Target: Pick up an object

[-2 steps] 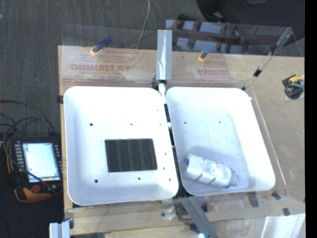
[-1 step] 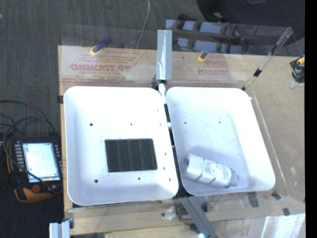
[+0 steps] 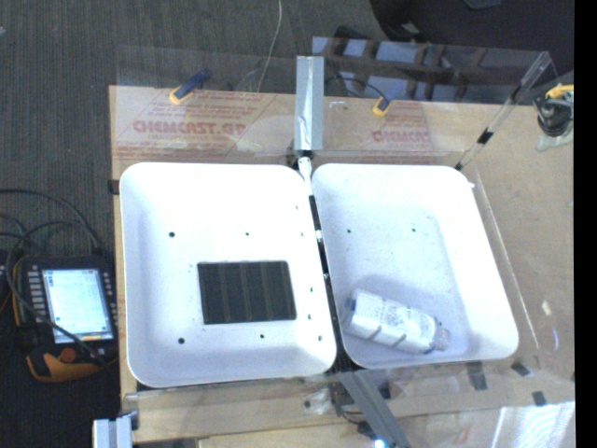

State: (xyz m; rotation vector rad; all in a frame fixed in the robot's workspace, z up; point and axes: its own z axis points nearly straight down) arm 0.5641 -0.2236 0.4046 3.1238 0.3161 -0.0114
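Whether the hand is spread or pressed together cannot be told, and so the lie of the task's thing relative to it cannot be told either. What can be placed is the thing itself: a white plastic bottle with a printed label (image 3: 392,322) lies on its side in the right shallow white bin (image 3: 487,250), in that bin's near left corner. Its blunt end is close to the divide between the bins, and its narrower greyish end (image 3: 438,337) points toward the near right wall. A soft shadow falls on the bin floor just behind it.

Just beside this bin, with rims touching along a dark seam, sits the left shallow white bin (image 3: 131,250). A dark rectangular ribbed mat (image 3: 246,291) lies flat on its floor, toward the near side, well apart from the bottle.

Both bins rest on a pale wooden counter (image 3: 527,194). Behind them stand clear plastic sheets with red lettering (image 3: 187,125), held by two yellow clamps (image 3: 189,86) (image 3: 381,107), and a grey metal post (image 3: 309,101) rises at the point where the bins' far corners meet.

To the left of the counter, on the dark carpeted floor (image 3: 56,82), lies a handheld control pendant with a lit screen (image 3: 71,304), with black cables (image 3: 28,215) looping near it.
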